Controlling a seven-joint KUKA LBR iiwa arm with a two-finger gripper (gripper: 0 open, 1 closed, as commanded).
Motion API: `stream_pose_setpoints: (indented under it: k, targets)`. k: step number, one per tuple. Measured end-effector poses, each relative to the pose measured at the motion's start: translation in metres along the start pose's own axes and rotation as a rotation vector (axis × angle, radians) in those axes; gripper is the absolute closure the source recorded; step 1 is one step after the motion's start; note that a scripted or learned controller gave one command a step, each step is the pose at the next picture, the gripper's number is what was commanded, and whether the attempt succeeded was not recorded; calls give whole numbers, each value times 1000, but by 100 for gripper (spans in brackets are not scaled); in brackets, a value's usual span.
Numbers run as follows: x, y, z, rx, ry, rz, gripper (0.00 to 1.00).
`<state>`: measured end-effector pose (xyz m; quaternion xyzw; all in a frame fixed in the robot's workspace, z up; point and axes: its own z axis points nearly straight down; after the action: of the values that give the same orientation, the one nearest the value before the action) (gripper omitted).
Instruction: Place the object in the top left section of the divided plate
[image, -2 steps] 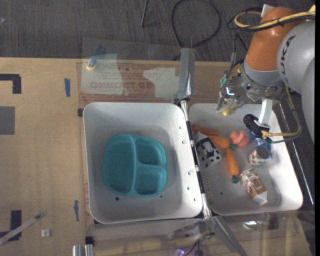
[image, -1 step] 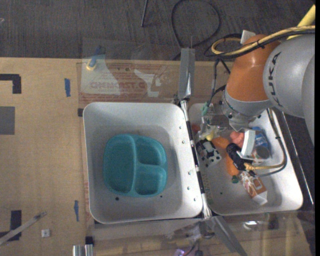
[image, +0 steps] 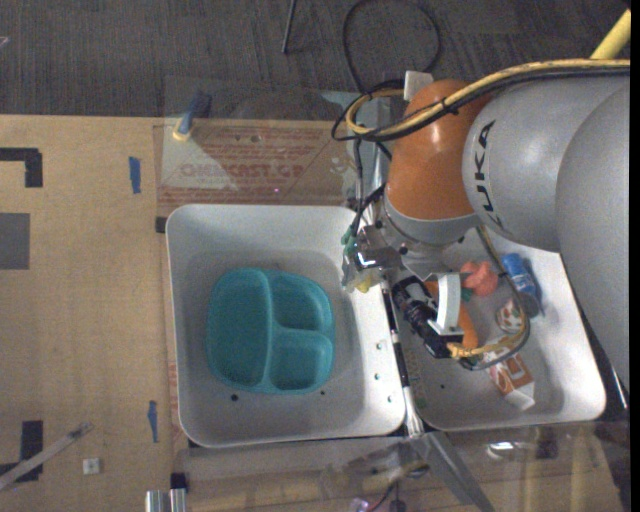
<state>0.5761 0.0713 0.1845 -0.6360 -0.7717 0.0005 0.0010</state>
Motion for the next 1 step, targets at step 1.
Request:
stream_pose_setpoints:
  k: [1]
  targets:
    - [33, -11, 33, 0, 0, -126, 100]
